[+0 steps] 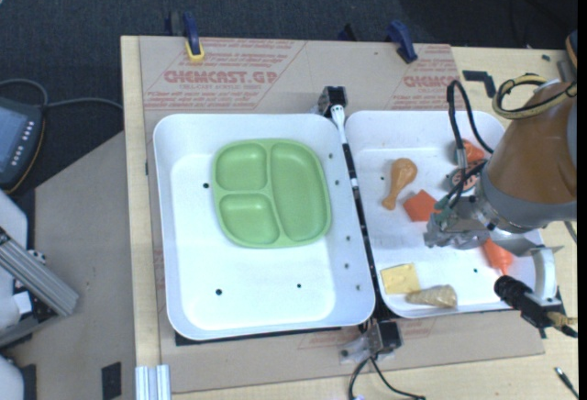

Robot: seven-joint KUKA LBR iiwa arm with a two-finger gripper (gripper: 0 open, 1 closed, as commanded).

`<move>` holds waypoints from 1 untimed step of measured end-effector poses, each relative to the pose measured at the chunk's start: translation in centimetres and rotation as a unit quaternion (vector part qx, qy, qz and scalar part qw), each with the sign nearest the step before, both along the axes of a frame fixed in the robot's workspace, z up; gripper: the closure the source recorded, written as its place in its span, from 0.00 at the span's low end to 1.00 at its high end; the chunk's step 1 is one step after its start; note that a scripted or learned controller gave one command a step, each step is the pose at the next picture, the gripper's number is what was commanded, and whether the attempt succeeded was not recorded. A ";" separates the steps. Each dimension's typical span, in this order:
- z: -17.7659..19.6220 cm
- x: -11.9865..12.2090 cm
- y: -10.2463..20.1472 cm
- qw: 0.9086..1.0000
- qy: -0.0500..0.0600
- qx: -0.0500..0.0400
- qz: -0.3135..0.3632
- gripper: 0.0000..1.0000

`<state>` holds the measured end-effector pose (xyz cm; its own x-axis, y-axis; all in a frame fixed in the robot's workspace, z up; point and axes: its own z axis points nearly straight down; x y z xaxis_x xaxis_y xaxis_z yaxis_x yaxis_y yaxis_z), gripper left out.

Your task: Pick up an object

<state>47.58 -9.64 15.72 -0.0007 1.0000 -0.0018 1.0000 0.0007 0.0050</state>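
**Two bins, one crowded corner**

Two white bins sat side by side on the table (275, 68). The left bin (183, 205) carried a green divided plate (272, 193). The right bin (385, 137) held the loose pieces: a drumstick (398, 178), an orange block (421, 205), a yellow wedge (400, 278), a tan cone (435, 297), and orange bits (498, 253) partly hidden by the arm (537, 164).

The gripper (451, 228) hung low over the right bin, just right of the orange block and close to it. Its grey body hid the tips from above, so I could not tell whether the fingers were spread or closed, nor whether they touched anything. Nothing could be seen between them.

The nearest candidate looked to be the orange block, lying apart from the drumstick and well above the wedge and cone.

Several things could have gone wrong from that position. If the gripper descended a little off the block's centre, one fingertip might have landed on top and pushed it flat, or nudged it toward the drumstick, instead of straddling it. A low, blocky piece also leaves little side face to clamp, so it might have slipped out on the lift. The loose cables (468, 127) near the wrist hung close to the bin's far wall and might have snagged.
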 end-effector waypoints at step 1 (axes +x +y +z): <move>5.0 -1.0 -0.2 1.000 0.001 0.000 0.000 1.00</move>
<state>46.63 -9.80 20.75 -0.0006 1.0000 -0.0017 1.0000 0.0006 0.0037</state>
